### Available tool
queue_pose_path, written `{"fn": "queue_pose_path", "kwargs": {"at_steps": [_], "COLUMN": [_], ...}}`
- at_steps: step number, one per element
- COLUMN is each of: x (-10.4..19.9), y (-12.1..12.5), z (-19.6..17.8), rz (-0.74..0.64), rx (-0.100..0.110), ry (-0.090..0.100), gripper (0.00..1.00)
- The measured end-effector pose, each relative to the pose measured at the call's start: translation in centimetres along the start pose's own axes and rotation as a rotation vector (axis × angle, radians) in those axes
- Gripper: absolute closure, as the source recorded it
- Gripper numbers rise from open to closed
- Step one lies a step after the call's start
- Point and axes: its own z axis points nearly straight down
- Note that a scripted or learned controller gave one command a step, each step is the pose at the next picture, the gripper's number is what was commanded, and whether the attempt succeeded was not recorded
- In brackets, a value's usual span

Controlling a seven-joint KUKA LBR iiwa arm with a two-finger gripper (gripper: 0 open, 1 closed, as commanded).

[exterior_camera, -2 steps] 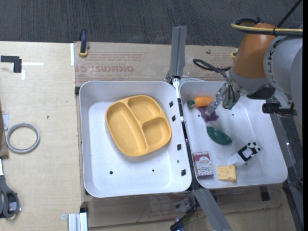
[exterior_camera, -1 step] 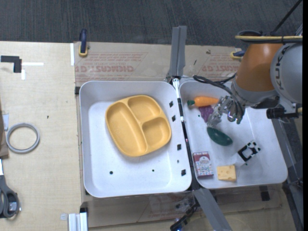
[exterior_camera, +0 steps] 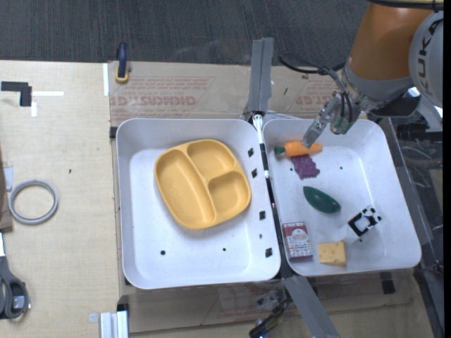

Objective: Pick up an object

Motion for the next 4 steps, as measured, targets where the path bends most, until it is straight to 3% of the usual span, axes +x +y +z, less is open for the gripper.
{"fn": "queue_pose_path", "kwargs": {"at_steps": [1,2,3,4], "x": [-1.9,5.6,8.1,7.4], "y": [-7.5,-7.4,-9.3,-13.6], "z": [-5.4,4.7,-9.5,-14.3], "rz": [0.218,0.529,0.336,-0.02], "rx": [0.002,0.004,0.002,0.001], "ry": [0.001,0.004,0.001,-0.001], "gripper": [1.0,1.0,1.0,1.0]}}
